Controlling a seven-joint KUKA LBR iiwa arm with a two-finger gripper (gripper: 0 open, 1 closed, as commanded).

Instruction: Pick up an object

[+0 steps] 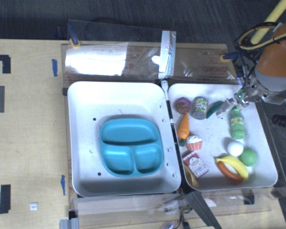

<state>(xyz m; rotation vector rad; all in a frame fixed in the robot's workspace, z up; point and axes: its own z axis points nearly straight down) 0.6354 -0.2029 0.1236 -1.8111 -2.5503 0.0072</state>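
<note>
At the far right corner of the right-hand bin [269, 175], the arm [275, 61] is reaching in over the rim, and its gripper [239, 99] is hanging low above the toys at that bin's upper right. How the claw is set cannot be told from this slanted view, and nothing is visibly held in it. Candidate objects are all lying in the right bin: a dark green piece [214, 109] just left of the gripper, a stacked green toy [237, 124] just below it, then a white egg [235, 149], a green ball [248, 157] and a banana [233, 165] resting on a reddish piece toward the near edge. Further left are sitting a small can [199, 107], a purple round item [183, 105], a carrot [183, 126], a cupcake [194, 142] and a red-and-white packet [196, 166]. The left bin [81, 128] is carrying a blue divided tray [131, 146] (not a likely target). Judgement: the step in hand is settling on a target and descending. Doing it well is looking like a matter of centring over one item, probably the stacked green toy or the dark green piece, aligning across its narrow width, and keeping off the bin wall. Crowding is the risk; neighbours are lying close and could get nudged or pinched along.
</note>
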